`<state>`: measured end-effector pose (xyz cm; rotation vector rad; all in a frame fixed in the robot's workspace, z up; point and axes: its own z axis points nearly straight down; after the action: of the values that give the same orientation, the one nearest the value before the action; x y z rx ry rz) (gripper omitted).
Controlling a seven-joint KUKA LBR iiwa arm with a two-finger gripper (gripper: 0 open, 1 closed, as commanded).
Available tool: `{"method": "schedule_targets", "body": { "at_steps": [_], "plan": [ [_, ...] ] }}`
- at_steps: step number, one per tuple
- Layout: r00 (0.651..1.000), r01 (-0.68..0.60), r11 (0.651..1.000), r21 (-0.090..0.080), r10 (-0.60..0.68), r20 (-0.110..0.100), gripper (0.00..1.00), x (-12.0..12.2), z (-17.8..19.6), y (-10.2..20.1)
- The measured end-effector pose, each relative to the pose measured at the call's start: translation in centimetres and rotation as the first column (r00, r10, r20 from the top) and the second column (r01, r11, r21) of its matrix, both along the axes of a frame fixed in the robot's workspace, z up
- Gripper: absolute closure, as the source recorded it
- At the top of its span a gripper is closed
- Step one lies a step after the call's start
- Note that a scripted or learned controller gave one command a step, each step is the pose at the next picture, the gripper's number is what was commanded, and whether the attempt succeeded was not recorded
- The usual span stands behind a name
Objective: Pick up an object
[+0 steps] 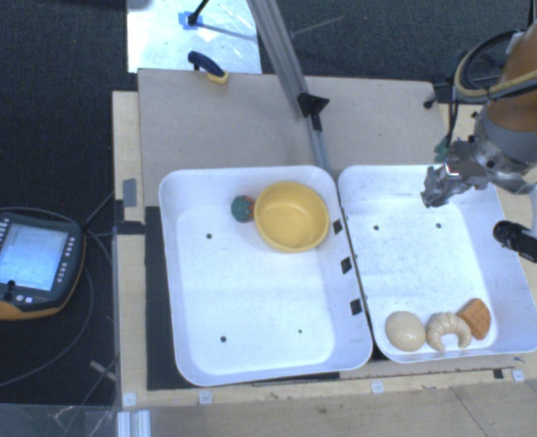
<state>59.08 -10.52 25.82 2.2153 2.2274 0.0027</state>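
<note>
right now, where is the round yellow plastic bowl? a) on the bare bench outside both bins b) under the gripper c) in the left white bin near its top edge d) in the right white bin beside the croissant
c: the round yellow plastic bowl sits in the left white bin near its top edge, beside a small dark green object, while the gripper is over the right white bin.

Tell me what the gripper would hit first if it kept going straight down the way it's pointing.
Probably the bare white floor of the right bin. The gripper hangs over its upper part, pointing downward, well away from the food items along the near edge, though depth is unclear.
</note>
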Motion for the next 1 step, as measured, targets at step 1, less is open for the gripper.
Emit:
{"method": "schedule_targets", "body": {
  "at_steps": [1],
  "plan": [
    [1.0,0.001,1.0,0.0,-0.001,-0.001,1.0,-0.06,-1.2,4.55]
  ]
}}
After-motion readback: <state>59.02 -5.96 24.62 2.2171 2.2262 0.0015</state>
